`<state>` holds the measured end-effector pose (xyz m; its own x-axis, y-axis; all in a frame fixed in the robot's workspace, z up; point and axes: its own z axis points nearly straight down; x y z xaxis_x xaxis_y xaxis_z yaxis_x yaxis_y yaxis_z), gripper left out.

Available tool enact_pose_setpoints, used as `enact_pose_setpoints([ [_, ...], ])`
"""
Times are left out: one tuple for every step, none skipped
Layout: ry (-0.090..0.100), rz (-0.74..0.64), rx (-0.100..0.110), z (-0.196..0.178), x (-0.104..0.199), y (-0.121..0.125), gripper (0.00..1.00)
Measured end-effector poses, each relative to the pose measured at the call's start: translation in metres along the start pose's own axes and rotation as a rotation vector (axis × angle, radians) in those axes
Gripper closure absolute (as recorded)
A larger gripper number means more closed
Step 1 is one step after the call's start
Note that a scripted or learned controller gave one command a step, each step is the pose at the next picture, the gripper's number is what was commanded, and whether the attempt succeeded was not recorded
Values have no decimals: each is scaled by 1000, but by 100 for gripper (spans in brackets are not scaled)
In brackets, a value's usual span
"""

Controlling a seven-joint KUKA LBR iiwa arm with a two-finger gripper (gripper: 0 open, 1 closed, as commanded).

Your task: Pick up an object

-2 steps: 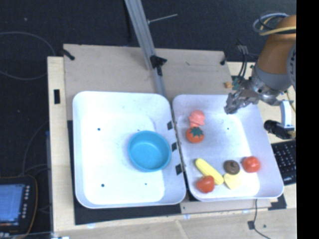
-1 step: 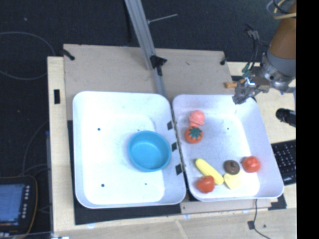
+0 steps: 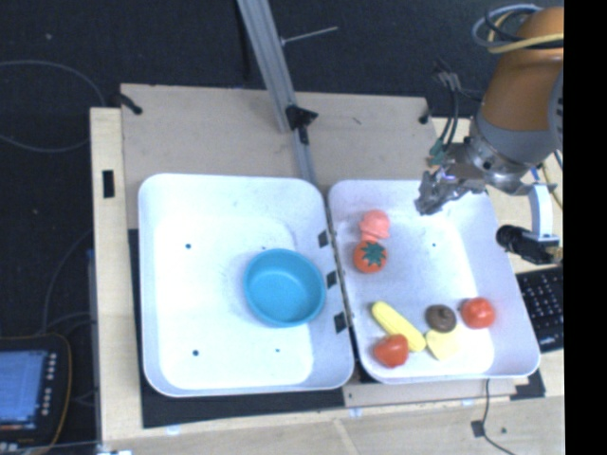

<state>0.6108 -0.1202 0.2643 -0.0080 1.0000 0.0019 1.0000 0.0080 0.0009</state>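
Note:
The right bin [image 3: 474,254] holds several toy foods. A pink piece [image 3: 375,223] lies near its left wall, with a red strawberry-like piece [image 3: 369,257] just below it. Toward the front lie a yellow banana [image 3: 395,323], a red tomato [image 3: 391,351], a brown round piece [image 3: 440,318], a pale yellow piece [image 3: 443,345] and a red ball [image 3: 477,312]. My gripper [image 3: 432,200] hangs over the bin's far right part, apart from all of them, with nothing seen in it.
A blue bowl [image 3: 284,287] sits in the left bin [image 3: 190,216]. A grey metal pole [image 3: 270,60] slants down to the gap between the bins. A keyboard [image 3: 545,306] lies off the bench at the right.

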Motion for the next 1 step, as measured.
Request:
enact_pose_setpoints([
  [0, 0, 3, 8, 58, -15, 100],
])
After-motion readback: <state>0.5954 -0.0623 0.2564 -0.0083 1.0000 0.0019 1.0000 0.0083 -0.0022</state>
